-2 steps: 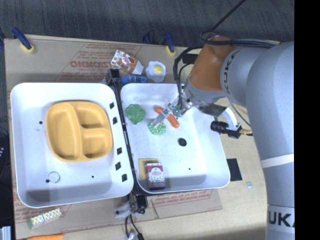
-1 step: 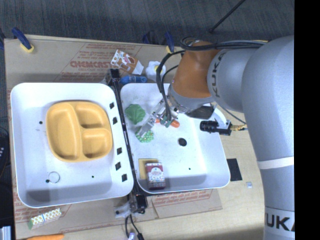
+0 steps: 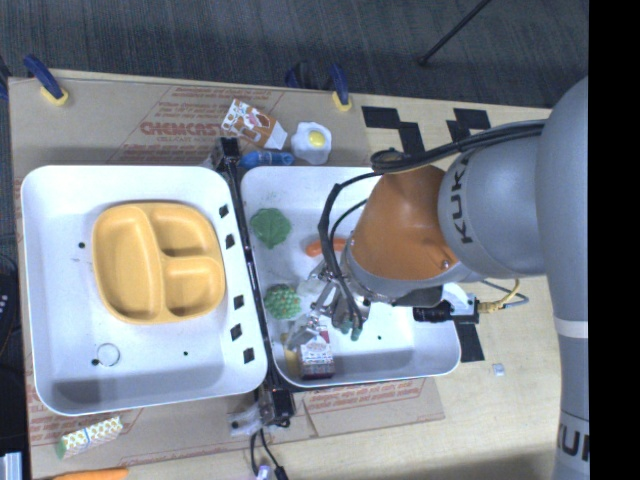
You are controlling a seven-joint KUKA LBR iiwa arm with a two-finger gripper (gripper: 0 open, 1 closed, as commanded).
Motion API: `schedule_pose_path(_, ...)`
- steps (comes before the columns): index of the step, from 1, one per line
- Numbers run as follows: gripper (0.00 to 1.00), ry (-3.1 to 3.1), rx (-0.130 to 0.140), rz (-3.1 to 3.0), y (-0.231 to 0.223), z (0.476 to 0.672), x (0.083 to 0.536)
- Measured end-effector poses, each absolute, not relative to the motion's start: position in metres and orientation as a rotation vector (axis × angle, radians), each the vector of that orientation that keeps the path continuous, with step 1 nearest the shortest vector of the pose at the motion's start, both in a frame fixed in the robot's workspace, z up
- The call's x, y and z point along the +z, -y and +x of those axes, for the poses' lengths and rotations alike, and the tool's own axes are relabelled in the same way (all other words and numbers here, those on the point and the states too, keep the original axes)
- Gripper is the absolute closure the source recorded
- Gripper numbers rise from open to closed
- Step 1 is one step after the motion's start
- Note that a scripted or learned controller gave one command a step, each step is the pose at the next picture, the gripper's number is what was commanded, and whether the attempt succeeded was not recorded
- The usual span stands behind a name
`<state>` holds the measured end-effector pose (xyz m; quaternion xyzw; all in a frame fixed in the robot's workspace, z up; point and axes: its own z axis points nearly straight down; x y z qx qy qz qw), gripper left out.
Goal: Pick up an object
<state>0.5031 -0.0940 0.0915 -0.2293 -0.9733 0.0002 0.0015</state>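
Hovering low in the right bin, the end effector is sitting beside a small carton; its opening cannot be told. "KUKA" is showing on the arm.

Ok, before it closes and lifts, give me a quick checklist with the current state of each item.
1. Gripper down inside the right bin: ok.
2. Target near it, small carton just below: ok.
3. Carton between the jaws: cannot tell.
4. Neighbours crowding: light green ball close beside: not ok.
5. Dark green object apart from the gripper: ok.
6. Yellow tray sits in the left bin, out of the way: ok.
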Motion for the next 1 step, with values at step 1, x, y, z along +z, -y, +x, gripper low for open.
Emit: schedule_pose_path(1,0.0,2.999,0.0,-0.919,0.1015,0.4793,0.1035)
